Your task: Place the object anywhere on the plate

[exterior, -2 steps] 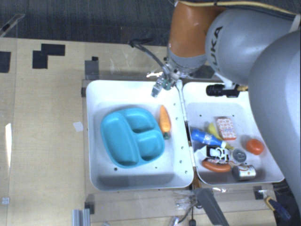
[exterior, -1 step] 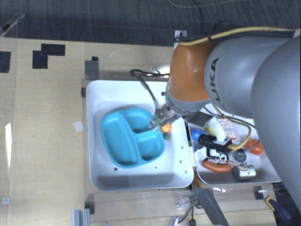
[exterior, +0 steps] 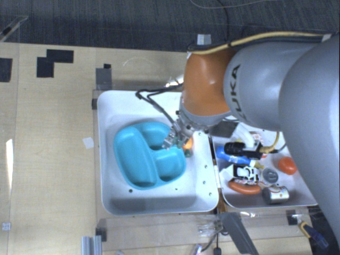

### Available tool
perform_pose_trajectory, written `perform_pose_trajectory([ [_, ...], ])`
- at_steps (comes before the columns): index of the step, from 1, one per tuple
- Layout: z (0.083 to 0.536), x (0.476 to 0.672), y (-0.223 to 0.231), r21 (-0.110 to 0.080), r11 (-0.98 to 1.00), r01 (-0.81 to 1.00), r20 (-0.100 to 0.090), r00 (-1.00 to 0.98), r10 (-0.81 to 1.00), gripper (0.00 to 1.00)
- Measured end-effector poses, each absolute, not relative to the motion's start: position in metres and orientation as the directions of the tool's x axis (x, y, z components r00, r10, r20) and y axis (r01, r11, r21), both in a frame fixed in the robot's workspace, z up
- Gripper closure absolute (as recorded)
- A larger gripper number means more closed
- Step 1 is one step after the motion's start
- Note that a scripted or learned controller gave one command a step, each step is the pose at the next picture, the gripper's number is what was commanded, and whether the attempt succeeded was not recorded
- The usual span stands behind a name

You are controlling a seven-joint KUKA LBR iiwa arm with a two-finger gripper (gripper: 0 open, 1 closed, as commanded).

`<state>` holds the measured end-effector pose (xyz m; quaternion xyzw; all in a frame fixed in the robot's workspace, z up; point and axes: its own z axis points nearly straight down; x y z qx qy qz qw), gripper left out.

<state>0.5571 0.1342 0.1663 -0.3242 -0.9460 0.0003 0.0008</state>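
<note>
Blue and moulded into compartments, the plate [exterior: 127, 158] lies in the left bin [exterior: 154, 206], one of two white bins side by side on the pale desk [exterior: 48, 158]. In the overhead camera view, the grey arm [exterior: 276, 89] reaches in from the right, and its orange band [exterior: 204, 84] bends down over the divide between the bins. The gripper [exterior: 177, 138] hangs low at the plate's right rim, beside the upper right compartment. A small orange object [exterior: 187, 147] shows just beside its tip, between the plate's rim and the bin wall. It is too small to name. You cannot tell whether the gripper is parted or clamped, or whether it grips that object, because the wrist covers it from above. Judging by the pose, the arm is either bringing the piece to the plate or trying for it at the edge. The right bin [exterior: 255, 204] holds a red sausage-shaped toy [exterior: 244, 187], an orange ball [exterior: 287, 166] and a silvery piece [exterior: 276, 195], all well apart from the plate.
</note>
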Motion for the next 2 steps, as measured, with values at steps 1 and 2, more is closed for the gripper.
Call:
perform_pose_trajectory([
  [1, 0.183, 0.603, 0.099, 0.002, 0.866, 0.501, -0.002, -0.866, 0.501, 1.00],
  [2, 0.196, 0.614, 0.122, 0.002, 0.925, 0.379, -0.001, -0.925, 0.379, 1.00],
])
